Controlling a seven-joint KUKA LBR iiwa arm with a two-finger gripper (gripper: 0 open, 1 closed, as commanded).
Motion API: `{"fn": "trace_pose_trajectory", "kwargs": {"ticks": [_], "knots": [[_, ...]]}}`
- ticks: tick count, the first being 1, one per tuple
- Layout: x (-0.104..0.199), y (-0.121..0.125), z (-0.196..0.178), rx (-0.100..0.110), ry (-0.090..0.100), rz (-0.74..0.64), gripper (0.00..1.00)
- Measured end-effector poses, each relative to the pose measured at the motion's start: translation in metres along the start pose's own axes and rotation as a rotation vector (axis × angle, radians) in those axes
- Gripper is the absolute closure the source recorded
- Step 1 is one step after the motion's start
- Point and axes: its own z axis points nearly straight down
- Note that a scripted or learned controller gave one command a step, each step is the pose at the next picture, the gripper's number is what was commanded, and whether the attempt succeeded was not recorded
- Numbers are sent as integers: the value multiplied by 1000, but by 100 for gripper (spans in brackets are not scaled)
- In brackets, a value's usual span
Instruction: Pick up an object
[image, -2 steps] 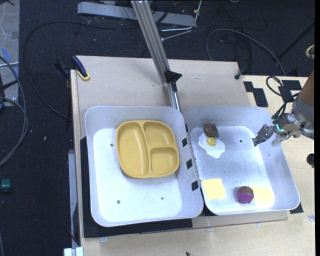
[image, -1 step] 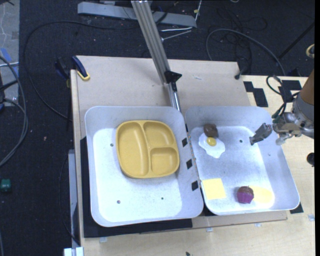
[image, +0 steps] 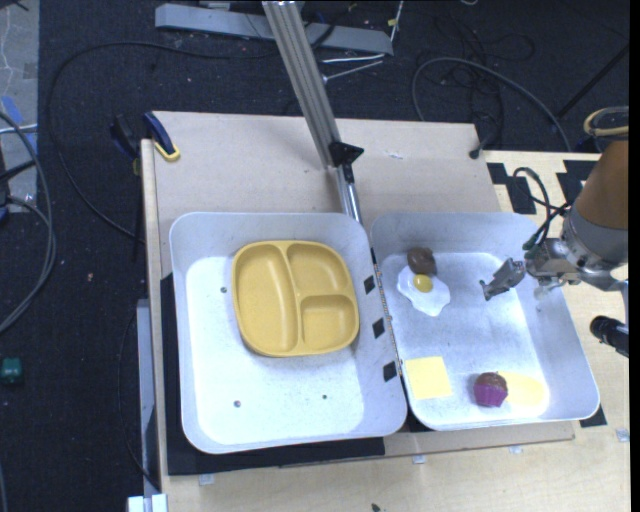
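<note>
Two shallow white bins are seen side by side on the bench. In the left bin (image: 200, 400) a yellow divided plate (image: 296, 298) lies flat, with three compartments. The right bin (image: 560, 350) holds several small things: a brown lump (image: 421, 260) at the far left, touching a fried-egg toy (image: 424, 289) with a white body and yellow yolk just nearer than it; a yellow square slice (image: 428, 377) near the front left; and a purple round thing (image: 489, 389) resting at the edge of a second yellow piece (image: 528, 392), which is partly covered by it. What the brown lump and the purple thing are cannot be made out.

The arm is cut off by the right edge, so little beyond the orange band and the grey wrist is shown. The gripper (image: 520, 275) is seen over the far right part of the right bin, its fingers (image: 499, 281) pointing left. Nothing is seen between them; how wide the jaws stand cannot be told at this angle. The gripper is apart from every object, the egg being nearest.
</note>
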Motion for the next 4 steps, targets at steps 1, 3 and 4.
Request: {"fn": "trace_pose_trajectory", "kwargs": {"ticks": [1, 3, 4], "knots": [[4, -2, 43, -1, 0, 3, 0], [4, 0, 53, -9, -4, 2, 100], [8, 2, -9, -8, -2, 1, 100]]}}
